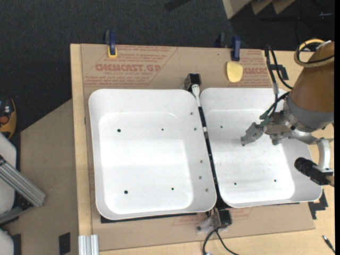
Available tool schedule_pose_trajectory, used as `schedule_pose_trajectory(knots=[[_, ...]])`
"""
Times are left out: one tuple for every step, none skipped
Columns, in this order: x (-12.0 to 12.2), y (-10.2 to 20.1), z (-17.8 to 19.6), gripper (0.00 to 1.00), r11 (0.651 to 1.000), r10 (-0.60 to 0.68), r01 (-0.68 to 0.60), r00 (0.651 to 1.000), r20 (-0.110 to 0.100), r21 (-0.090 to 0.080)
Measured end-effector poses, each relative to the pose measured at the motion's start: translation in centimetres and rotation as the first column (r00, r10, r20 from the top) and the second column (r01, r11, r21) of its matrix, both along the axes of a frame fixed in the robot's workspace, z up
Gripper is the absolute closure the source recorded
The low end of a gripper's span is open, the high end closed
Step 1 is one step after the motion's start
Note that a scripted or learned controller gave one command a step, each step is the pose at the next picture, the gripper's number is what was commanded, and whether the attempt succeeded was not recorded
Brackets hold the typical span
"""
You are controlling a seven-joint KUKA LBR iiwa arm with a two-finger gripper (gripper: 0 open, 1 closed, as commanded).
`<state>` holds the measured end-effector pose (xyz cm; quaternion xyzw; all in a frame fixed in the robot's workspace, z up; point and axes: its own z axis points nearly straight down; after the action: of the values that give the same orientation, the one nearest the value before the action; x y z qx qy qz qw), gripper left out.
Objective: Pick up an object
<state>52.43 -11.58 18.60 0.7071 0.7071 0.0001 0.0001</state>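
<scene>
1. While the grey arm with the orange band (314, 97) is reaching in from the right, its two-finger metal pincer (251, 137) is hanging low over the right shallow white plastic bin (255, 190), pointing towards that bin's middle
2. Nothing is showing between the pincer's tips; whether it is released or clenched I cannot tell, since the tips are too small and grey against the white floor
3. Judging by this, the pick is sitting at its start: no object is being carried, and the grasp and lift are both left to do
4. As for the task's thing, I am not making out any loose object on the floor of the right bin, nor in the left shallow white plastic bin (146, 201); only small dark dots are marking both floors
5. A small pale yellow rounded piece (234, 71) is lying on the brown paper-covered worktop (85, 142) just behind the right bin, below a blue clamp (236, 45), well apart from the pincer
6. Red print on the brown sheet is reading "CHEMCAST GP" behind the left bin; the smaller lines under it are too fine to read
</scene>
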Motion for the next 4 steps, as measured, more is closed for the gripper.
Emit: schedule_pose_trajectory(knots=[[2.0, 2.8, 24.1, 0.00, 1.000, 0.004, -0.004, 1.000, 0.020, -0.003], [1.9, 2.7, 24.2, 1.00, 1.000, 0.002, -0.002, 1.000, 0.006, -0.003], [4.5, 5.2, 13.8, 1.00, 1.000, 0.002, -0.002, 1.000, -0.002, 0.001], [5.1, -3.5, 16.0, 1.00, 1.000, -0.005, 0.005, 1.000, 0.006, -0.004]])
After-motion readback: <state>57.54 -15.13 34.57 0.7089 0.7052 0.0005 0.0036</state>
